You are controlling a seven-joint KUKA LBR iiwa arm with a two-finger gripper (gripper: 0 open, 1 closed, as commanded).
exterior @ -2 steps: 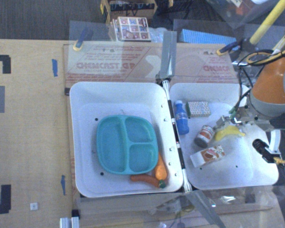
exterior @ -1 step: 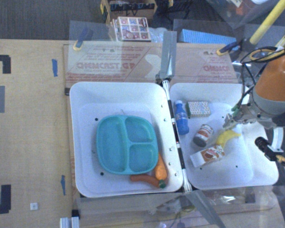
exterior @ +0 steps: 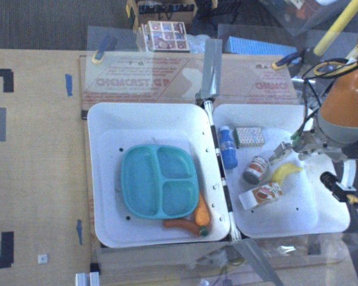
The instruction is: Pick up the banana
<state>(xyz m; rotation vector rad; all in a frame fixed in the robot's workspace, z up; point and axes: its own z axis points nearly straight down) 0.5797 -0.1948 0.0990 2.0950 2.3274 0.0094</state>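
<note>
Carrot (exterior: 202,211) + hotdog (exterior: 184,224) lie nearest, by the plate (exterior: 160,181) in left bin (exterior: 148,119). Banana (exterior: 286,171), small, yellow, curved, lies in right bin (exterior: 322,219), long axis left-right, slightly tilted. Gripper (exterior: 288,151) just above it; grip can't be told.

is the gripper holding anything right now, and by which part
Cannot be told. The gripper is low in the right bin, just above the banana, which lies on the bin floor beside the can.
</note>
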